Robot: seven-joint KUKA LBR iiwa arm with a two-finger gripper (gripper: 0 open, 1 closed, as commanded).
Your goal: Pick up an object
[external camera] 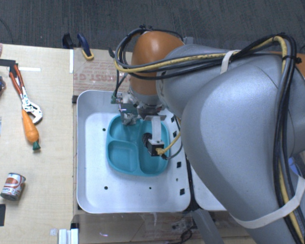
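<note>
A teal divided tray (128, 156) lies in the left white bin (93, 187), toward its back right. My gripper (131, 116) hangs straight down over the tray's far rim, touching or just above it. The wrist and its orange band (151, 55) hide the far end of the tray. A small black part with a yellow cable (155, 145) hangs over the tray's right compartment.
The grey arm (243, 134) covers most of the right bin (209, 201). On the bench to the left lie an orange-handled wrench (25, 99), a carrot-shaped toy (31, 132) and a small can (12, 185). A blue clamp (85, 45) sits at the bench's back edge.
</note>
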